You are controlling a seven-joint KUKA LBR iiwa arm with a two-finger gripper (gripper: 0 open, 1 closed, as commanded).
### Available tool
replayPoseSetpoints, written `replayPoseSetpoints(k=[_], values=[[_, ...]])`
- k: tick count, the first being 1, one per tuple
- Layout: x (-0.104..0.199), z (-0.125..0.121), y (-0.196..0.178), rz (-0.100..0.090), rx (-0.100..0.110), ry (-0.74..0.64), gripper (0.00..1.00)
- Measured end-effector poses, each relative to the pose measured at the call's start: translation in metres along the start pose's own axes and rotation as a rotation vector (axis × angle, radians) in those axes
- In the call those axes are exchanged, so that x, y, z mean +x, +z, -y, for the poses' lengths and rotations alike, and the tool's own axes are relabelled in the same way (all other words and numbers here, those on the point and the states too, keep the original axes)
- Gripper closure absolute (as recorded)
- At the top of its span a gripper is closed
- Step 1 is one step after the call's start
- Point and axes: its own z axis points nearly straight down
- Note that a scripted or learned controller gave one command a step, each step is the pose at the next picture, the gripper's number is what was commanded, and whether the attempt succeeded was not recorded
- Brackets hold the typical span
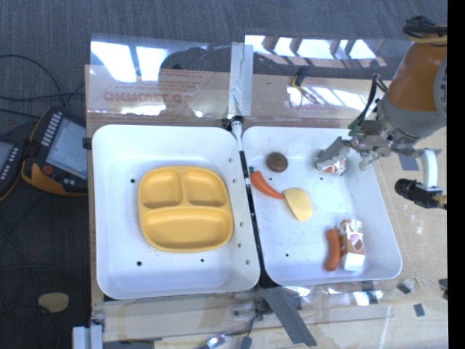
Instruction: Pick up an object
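— What stands on the bench (407, 217)?
— Two shallow white bins, side by side and touching at their inner rims. The left bin (116, 217) and the right bin (378, 217) both rest flat on it.
— Anything else there?
— Clear panels (167, 78) rise behind the bins.

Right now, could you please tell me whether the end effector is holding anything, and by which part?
It cannot be told. The end effector sits over a small red-and-white object in the right bin, but a grip between its fingers is not visible.
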Motion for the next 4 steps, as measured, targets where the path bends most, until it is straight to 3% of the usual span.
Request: replayPoseSetpoints(k=[1,2,3,4], values=[[-0.023,-0.029,0.118,0.001,-0.003,0.039,0.0],[-0.022,-0.076,0.123,-0.006,0.001,0.017,0.0],[-0.026,-0.078,0.112,0.007,-0.012,0.016,1.0],[0.033,-0.035,0.034,0.001,0.0,0.02,1.0]])
